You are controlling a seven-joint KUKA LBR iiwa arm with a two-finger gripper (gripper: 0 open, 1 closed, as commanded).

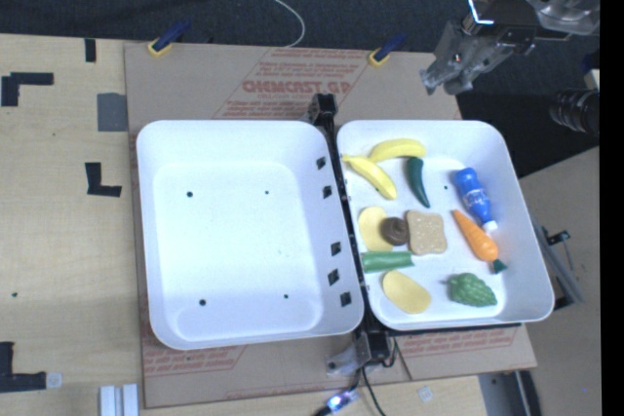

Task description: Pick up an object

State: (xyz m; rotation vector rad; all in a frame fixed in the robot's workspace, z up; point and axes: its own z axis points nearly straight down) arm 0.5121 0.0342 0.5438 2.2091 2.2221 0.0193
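My gripper (444, 73) hangs high above the bench, beyond the far edge of the right bin (507, 156), with nothing between its fingers. In that bin lie two yellow bananas (382, 163), a dark green pepper (417, 180), a blue bottle (472, 196), an orange carrot (476, 236), a slice of bread (426, 233), a brown round piece (394, 230) on a yellow disc (372, 227), a green bean pod (387, 260), a yellow lemon shape (405, 291) and a green leafy lump (472, 289).
The left bin (156, 209) sits beside the right one, joined by a black hinge strip (336, 209). Both rest on a cardboard sheet (283, 83) held by blue and yellow clamps. A cable (278, 0) runs down from the back.
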